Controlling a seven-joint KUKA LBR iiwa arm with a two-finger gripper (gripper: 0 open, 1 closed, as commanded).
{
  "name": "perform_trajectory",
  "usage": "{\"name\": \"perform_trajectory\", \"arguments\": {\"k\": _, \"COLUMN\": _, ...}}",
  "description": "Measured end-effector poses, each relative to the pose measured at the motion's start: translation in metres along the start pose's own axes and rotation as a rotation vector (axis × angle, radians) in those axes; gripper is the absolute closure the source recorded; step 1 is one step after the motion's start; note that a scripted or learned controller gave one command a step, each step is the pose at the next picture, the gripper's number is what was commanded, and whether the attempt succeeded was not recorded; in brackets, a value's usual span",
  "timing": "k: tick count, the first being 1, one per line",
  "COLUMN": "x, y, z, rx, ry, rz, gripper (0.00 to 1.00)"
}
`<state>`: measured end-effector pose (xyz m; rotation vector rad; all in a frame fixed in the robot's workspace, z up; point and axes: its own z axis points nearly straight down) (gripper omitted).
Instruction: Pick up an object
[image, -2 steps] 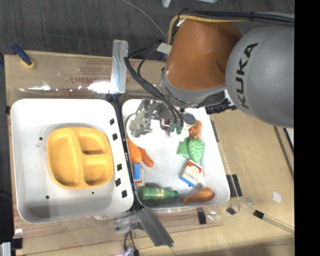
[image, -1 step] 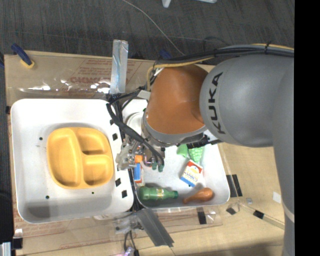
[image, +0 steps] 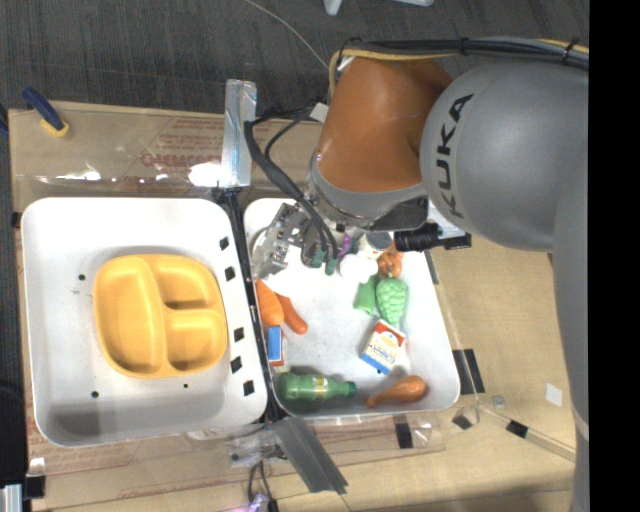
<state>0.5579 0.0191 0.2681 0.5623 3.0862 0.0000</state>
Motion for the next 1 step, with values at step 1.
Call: {"name": "perform_trajectory", "arguments": {"k": 1, "x": -0.0487, "y": 0.0316, "z": 0.0110, "rx": 0.000, "ry": 0.002, "rz": -0.165, "gripper": 1.00}}
